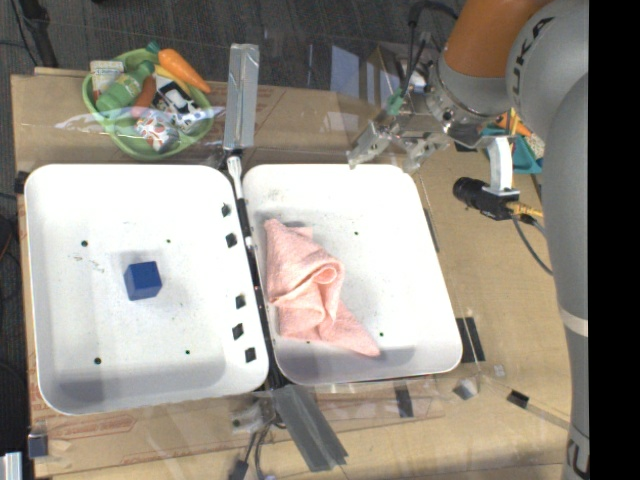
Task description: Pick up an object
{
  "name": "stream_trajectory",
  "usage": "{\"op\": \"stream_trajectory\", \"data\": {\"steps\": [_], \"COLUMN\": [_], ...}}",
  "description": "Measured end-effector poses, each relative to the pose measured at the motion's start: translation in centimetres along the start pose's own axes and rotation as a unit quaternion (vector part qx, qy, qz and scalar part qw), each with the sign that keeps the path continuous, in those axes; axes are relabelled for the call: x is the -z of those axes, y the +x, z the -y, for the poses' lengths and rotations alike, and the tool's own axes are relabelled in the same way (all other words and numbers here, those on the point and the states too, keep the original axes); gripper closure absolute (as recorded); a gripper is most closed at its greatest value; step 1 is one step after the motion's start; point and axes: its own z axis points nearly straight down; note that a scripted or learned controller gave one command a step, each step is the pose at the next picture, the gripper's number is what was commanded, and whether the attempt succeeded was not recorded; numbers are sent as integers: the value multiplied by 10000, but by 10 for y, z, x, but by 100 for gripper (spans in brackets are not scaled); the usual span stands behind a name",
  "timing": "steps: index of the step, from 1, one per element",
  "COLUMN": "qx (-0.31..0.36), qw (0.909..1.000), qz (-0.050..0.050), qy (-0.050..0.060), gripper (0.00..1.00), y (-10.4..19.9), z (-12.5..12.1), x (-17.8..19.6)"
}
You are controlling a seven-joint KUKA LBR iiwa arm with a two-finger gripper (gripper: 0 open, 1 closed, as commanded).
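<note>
gripper: hangs over the far rim of the right bin, near its back edge; jaws look spread apart, nothing between them
pink cloth: crumpled in the right bin, along its left wall, running from mid-bin toward the near edge
blue cube: left bin, left of centre, well apart from the jaws
key relation: cloth lies toward the camera and a bit left of the jaws; same bin, so it is the nearer pick
cloth long axis: roughly far-to-near, tail trailing to the near right
cube: across the divider, a far longer reach
green bowl: on the desk behind the left bin, full of toy items
judgement: approach not begun; next is a move in over the cloth, then descend
</note>
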Motion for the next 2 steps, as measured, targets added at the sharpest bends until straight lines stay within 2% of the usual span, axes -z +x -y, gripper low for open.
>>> {"op": "stream_trajectory", "data": {"steps": [1, 2], "qx": [783, 1103], "qw": [9969, 9939], "qz": [-2, -5], "qy": [7, -16], "gripper": [0, 0], "y": [20, 15], "z": [34, 101], "x": [-141, -197]}}
